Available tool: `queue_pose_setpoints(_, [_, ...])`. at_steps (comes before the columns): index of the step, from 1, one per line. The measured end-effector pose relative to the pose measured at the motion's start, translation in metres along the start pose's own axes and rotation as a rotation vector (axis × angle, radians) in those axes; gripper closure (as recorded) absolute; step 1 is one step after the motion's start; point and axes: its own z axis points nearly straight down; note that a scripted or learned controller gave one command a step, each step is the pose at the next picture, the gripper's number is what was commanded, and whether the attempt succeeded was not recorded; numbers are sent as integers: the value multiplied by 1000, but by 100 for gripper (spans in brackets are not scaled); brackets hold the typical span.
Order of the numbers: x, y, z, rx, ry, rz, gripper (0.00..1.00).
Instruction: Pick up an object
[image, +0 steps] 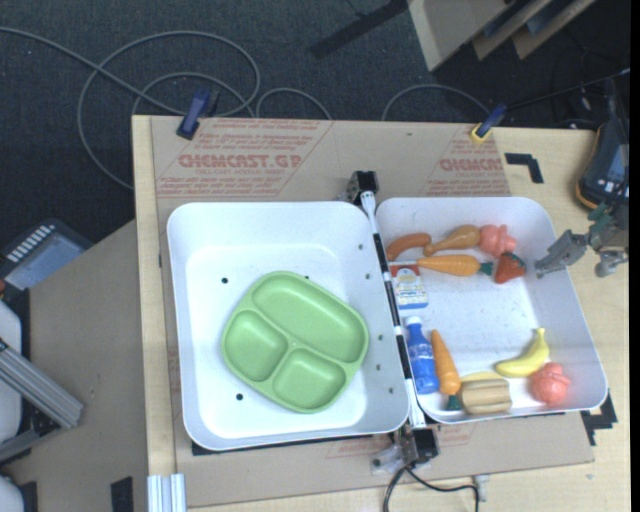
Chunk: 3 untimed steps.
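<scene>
My gripper (583, 259) hovers at the right rim of the right bin (500, 310), its two grey fingers spread apart and nothing between them. Just to its left lie a strawberry (510, 267), a pink toy (495, 238), a carrot (450, 265), a drumstick (455, 238) and a sausage (407, 243). Along the bin's near side are a banana (525, 358), a peach (550, 382), a bun (485, 393), a second carrot (446, 362) and a blue bottle (422, 357). A white packet (408, 292) rests by the left wall.
The left bin (200, 250) holds a green divided plate (293, 340). Both bins sit on a cardboard-covered bench (250, 150) held by blue clips. Cables cross the dark floor behind.
</scene>
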Motion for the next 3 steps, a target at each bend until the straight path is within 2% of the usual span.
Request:
queue_pose_setpoints(1, [36, 74, 40, -1, 1, -2, 0])
queue_pose_setpoints(2, [-10, 86, 95, 2, 0, 0, 0])
queue_pose_setpoints(3, [4, 96, 171, -12, -3, 0, 0])
